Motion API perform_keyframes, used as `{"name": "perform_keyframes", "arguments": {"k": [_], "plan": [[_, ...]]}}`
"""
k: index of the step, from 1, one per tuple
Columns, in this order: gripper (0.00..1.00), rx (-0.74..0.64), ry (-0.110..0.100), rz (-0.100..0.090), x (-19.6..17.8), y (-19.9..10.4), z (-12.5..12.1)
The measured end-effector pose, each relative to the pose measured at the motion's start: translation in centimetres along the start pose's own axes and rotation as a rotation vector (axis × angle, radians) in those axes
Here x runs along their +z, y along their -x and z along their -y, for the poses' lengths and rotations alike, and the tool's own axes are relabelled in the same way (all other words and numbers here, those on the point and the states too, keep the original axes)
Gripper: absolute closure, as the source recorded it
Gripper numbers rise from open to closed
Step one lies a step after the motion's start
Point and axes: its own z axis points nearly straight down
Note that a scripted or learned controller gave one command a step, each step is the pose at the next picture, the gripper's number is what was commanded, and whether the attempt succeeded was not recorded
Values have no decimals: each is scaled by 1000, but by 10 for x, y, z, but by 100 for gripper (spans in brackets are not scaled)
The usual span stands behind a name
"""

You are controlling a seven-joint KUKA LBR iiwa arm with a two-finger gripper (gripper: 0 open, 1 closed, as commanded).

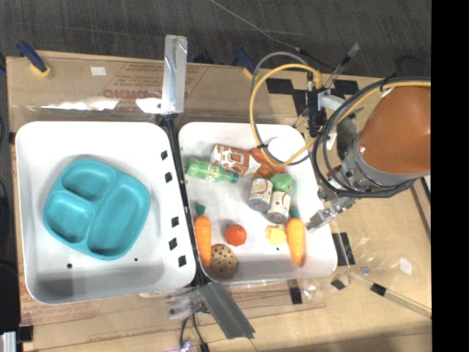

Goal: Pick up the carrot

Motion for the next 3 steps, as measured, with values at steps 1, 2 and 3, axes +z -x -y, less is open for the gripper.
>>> {"name": "perform_keyframes", "arguments": {"k": [1,2,3], "plan": [[100,-441,1,5,12,4,29],[100,-941,-3,2,27,24,18],[100,-866,-4,0,25,-13,27]]}}
